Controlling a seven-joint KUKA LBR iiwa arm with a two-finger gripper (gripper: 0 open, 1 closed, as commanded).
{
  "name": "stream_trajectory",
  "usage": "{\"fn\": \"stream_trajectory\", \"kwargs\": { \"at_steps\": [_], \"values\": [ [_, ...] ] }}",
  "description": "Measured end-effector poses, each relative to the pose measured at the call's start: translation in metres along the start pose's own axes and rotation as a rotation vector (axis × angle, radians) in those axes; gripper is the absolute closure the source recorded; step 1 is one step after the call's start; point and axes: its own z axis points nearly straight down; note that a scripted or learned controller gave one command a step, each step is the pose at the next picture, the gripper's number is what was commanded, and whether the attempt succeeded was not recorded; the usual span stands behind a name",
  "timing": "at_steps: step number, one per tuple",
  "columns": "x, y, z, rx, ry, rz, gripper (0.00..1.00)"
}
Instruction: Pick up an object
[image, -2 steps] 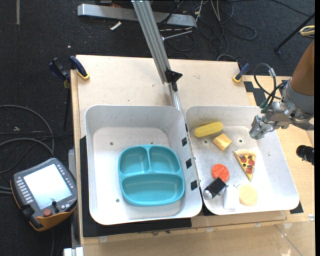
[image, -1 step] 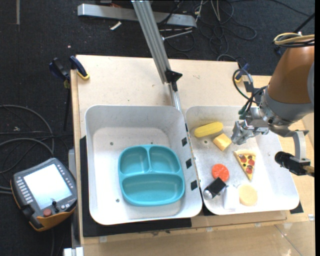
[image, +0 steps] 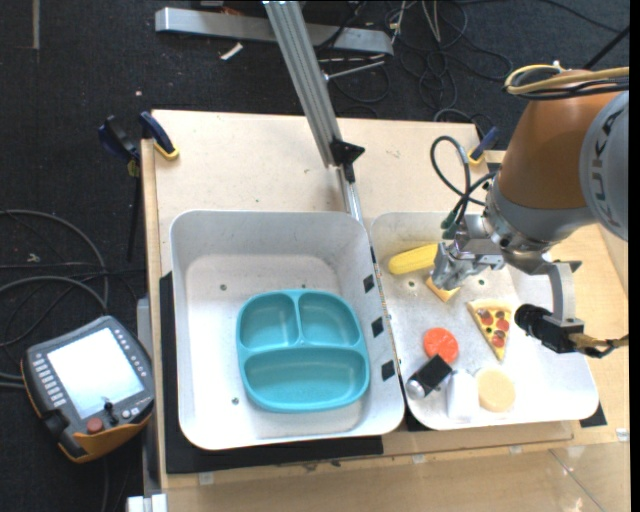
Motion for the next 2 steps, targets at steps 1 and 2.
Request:
{"fn": "stream_trajectory", "kwargs": {
  "at_steps": [1,2],
  "values": [
    [0.053,-0.009,0.015,0.002,0.000,0.000,1.00],
    [0.100,-0.013,0.011,-0.001,0.000,0.000,1.00]
  ]
}}
